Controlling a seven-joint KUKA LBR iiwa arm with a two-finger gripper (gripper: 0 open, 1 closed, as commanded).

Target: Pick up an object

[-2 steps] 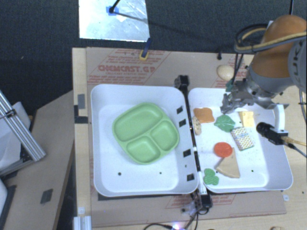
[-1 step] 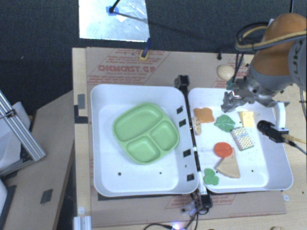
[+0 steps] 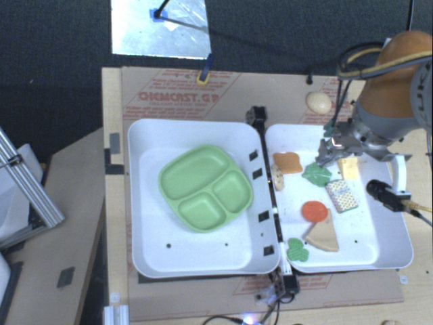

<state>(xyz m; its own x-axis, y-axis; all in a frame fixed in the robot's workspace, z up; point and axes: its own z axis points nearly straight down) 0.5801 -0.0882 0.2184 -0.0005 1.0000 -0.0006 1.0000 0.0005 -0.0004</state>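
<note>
Your claw (image 3: pixel 329 147) hovers just above the green leaf (image 3: pixel 316 175), grip state unreadable, with nothing visibly lifted and the pick still ahead.

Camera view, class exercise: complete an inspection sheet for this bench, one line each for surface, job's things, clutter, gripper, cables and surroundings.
Surface: two white bins side by side, left bin and right bin, on a brown printed board.
Job's things: in the right bin, an orange toast piece, green leafy piece, yellow block, patterned block, red disc, tan wedge and small green piece.
Clutter: green divided plate in the left bin; pale round object on the board behind the right bin.
Gripper: gripper low over the green leafy piece; nothing seen held.
Cables: dark cables looped at the arm.
Surroundings: shiny sheet on dark floor.
</note>
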